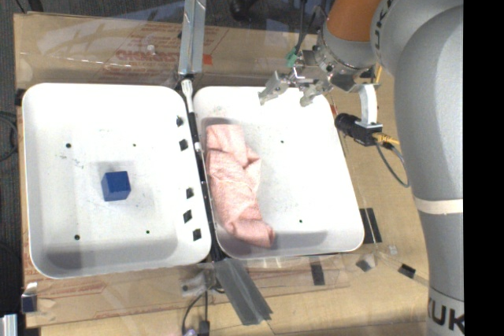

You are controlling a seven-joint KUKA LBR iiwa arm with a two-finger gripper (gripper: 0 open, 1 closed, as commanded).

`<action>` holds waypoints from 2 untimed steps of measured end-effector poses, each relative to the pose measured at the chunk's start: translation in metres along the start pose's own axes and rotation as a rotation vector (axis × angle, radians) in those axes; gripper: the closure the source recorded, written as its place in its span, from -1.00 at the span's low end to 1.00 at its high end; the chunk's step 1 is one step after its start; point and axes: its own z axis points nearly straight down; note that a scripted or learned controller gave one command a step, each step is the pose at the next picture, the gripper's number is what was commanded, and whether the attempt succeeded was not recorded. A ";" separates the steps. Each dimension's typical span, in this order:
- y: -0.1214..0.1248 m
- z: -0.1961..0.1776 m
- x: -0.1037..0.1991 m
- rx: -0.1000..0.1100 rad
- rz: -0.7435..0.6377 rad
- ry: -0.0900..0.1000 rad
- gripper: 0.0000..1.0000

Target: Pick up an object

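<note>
A crumpled pink cloth (233, 183) lies along the left side of the right bin (315, 169), reaching from near its back wall to its front. A small blue cube (116, 185) sits in the left bin (94, 138), left of centre. My gripper (293, 94) hangs over the back rim of the right bin, up and to the right of the cloth and well apart from it. Its fingers (270, 94) are spread open and hold nothing.
A grey metal bar (190, 31) stands behind the seam between the bins. Black clips (189, 193) line the divider. A black cable plug (356, 127) hangs off the wrist at the right bin's right edge. The arm's grey body (429, 90) fills the right side.
</note>
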 end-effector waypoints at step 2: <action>0.005 0.120 0.030 0.000 -0.020 0.000 1.00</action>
